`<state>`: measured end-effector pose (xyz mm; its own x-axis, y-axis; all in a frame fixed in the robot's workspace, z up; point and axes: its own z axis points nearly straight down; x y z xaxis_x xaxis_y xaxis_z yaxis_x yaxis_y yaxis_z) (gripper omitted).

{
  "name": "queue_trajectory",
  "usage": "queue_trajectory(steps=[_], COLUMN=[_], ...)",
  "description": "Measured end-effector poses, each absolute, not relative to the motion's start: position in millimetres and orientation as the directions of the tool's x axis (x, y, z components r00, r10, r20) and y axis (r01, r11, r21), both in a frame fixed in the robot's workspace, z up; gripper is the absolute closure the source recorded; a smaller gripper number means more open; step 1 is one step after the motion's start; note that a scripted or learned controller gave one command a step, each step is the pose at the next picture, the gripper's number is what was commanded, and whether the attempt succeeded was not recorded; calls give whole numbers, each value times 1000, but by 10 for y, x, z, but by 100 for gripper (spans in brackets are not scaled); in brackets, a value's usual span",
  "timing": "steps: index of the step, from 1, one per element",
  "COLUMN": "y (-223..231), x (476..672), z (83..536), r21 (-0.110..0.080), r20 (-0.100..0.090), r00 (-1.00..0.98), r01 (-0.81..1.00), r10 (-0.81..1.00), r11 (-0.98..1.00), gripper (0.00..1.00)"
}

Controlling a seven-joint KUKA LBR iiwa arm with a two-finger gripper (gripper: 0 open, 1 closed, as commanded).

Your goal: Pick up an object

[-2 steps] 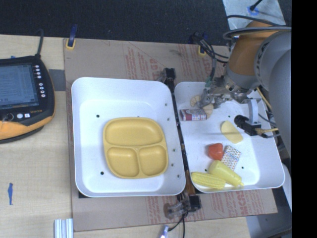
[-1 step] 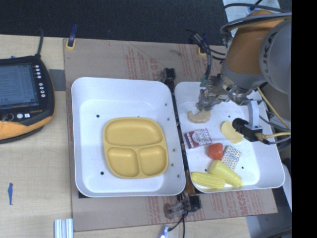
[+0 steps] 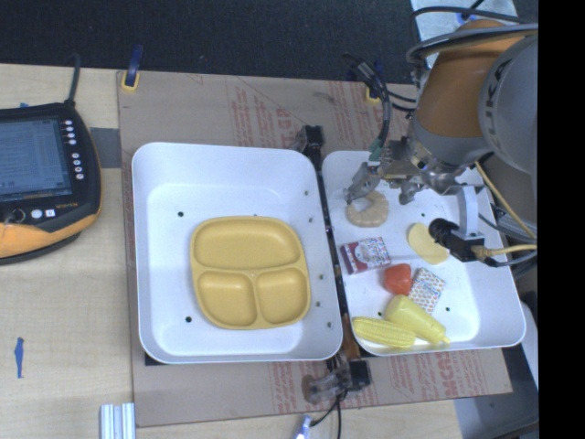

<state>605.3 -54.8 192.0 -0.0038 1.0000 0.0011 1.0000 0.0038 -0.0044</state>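
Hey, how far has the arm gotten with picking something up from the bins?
Nothing looks lifted yet. The claw sits low in the right white bin, just above the round tan cracker-like disc; whether it grips is unclear. Still left: securing and raising one object. The yellow corn cob and red piece lie untouched.

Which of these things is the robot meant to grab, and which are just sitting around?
For the job:
tool
cookie
corn
red toy
snack packet

Just sitting around:
yellow divided plate
left bin
handheld screen
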Motion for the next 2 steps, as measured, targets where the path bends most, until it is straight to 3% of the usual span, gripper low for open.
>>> queue_trajectory(steps=[1,2], y=[-1067,-948], x=[5827,6463], z=[965,920], r21=[-7,-3], r20=[-2,1], r00=[-4,-3], r01=[1000,1000], r10=[1000,1000], r11=[4,3], gripper=[0,0])
